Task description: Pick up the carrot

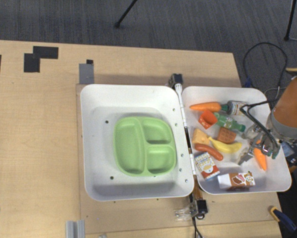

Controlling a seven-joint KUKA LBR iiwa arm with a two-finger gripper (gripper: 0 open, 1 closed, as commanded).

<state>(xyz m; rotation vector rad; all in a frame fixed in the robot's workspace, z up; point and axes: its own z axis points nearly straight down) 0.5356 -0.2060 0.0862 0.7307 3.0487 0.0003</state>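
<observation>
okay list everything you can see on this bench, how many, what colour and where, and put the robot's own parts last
shallow white bins: two, white, side by side on the bench
green divided plastic plate: one, green, middle of the left bin
long orange toy carrot: one, orange, top of the right bin
small orange carrot piece: one, orange, right side of the right bin, at the claw
yellow toy banana: one, yellow, centre of the right bin
red toy sausage: one, red, beside the banana
small printed cartons: two, white and brown, bottom of the right bin
claw: one, grey metal, over the right bin's right side
</observation>
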